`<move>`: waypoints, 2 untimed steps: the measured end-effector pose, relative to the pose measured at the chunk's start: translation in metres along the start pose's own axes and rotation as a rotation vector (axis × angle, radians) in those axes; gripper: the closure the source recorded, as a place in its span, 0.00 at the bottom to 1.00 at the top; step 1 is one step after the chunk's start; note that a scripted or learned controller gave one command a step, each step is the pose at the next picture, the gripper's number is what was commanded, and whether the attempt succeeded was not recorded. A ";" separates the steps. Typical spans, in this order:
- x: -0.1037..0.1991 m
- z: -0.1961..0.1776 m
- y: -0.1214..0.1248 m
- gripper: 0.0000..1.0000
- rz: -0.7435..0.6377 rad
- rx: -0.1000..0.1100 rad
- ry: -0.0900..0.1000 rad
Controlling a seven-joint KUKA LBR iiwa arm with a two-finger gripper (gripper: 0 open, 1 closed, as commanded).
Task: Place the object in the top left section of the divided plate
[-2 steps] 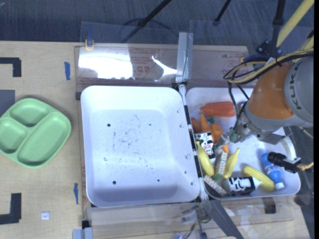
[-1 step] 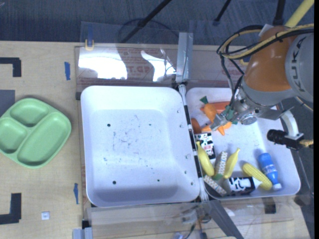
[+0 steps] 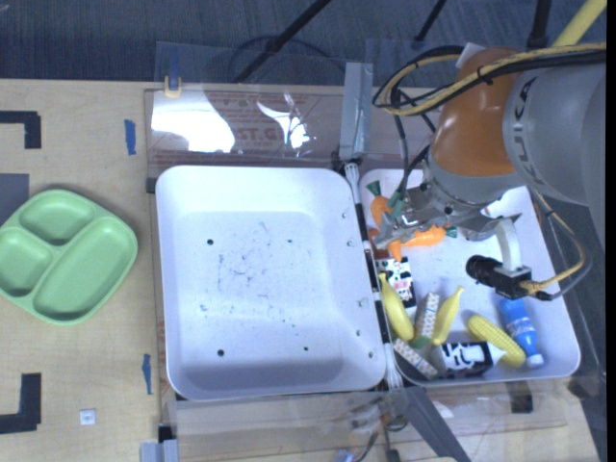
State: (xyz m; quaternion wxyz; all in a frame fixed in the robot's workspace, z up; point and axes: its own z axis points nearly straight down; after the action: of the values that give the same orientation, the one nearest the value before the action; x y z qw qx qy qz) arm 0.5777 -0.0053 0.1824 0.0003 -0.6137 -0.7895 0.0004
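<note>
I cannot tell how the hand (image 3: 402, 221) is set above the small orange toy (image 3: 426, 238) in the right white bin (image 3: 558, 349) (crowded), so I'd grip squarely before crossing to the green divided plate (image 3: 64, 255).

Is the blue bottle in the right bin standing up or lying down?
Lying down. The blue bottle rests on its side on the right bin's floor, white cap end pointing toward the front wall.

No lettering can be read with certainty: faint reddish print shows on the clear sheet (image 3: 252, 123) behind the left bin under glare, and white marks on a small black pack (image 3: 466, 355) in the right bin stay illegible.
</note>
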 end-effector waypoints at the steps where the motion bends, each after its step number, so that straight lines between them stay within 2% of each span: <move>1: 0.082 0.000 -0.037 1.00 -0.202 0.004 0.002; 2: 0.072 0.000 0.026 1.00 -0.301 -0.001 0.000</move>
State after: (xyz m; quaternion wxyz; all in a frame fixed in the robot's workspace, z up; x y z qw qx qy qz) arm 0.5850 0.0710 0.1827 -0.0001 -0.4883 -0.8727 0.0001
